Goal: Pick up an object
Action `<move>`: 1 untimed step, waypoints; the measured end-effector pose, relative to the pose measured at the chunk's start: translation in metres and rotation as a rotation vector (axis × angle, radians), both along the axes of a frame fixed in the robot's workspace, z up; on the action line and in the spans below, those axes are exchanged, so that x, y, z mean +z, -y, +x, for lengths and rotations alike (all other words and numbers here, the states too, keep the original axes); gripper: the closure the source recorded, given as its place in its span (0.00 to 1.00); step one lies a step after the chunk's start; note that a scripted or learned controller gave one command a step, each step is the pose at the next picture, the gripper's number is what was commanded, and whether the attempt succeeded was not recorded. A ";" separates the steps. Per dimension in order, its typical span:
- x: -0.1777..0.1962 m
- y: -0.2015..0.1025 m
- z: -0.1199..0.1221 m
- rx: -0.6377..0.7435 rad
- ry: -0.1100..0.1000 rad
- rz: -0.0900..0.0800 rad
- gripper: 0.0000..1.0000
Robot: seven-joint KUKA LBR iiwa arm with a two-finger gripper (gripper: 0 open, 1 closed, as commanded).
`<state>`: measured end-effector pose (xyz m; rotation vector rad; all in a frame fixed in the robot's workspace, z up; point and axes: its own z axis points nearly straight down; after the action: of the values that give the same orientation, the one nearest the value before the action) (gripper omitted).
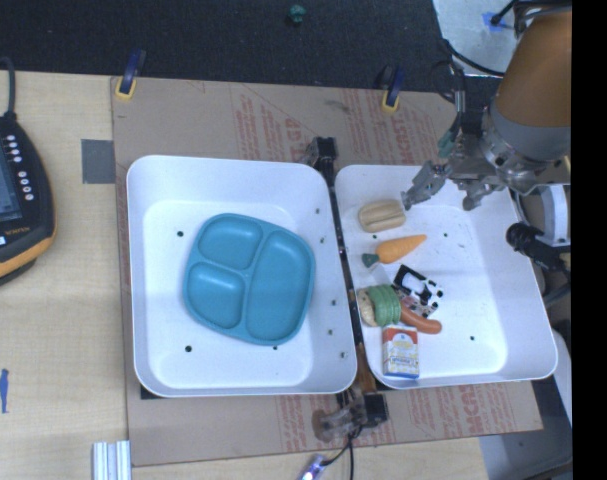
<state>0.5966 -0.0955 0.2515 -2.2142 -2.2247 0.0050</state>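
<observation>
The hand (446,190) hangs over the far part of the right-hand shallow white bin (503,298), its two fingers spread apart with nothing between them. The nearest thing to it is the tan, rounded bread-like block (381,215), which lies in the same bin just to the camera's left of the hand and a little nearer the viewer, with its long axis running roughly across the bin, left to right. That offset is what the coming move likely turns on: the hand would have to shift toward the bins' shared wall before descending, and its fingers would close best across the block's short width.

Just below the block lies an orange plastic carrot (398,250), pointing toward the right. Further toward the viewer sits a tight cluster with a green bundle (384,305) and a small printed carton (401,354). The left bin holds a blue divided plastic plate (249,278).
</observation>
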 end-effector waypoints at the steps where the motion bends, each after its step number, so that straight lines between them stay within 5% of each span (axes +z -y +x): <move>1: -0.159 0.030 0.009 0.000 -0.001 -0.001 0.00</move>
<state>0.6056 -0.1257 0.0923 -2.2141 -2.2246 0.0080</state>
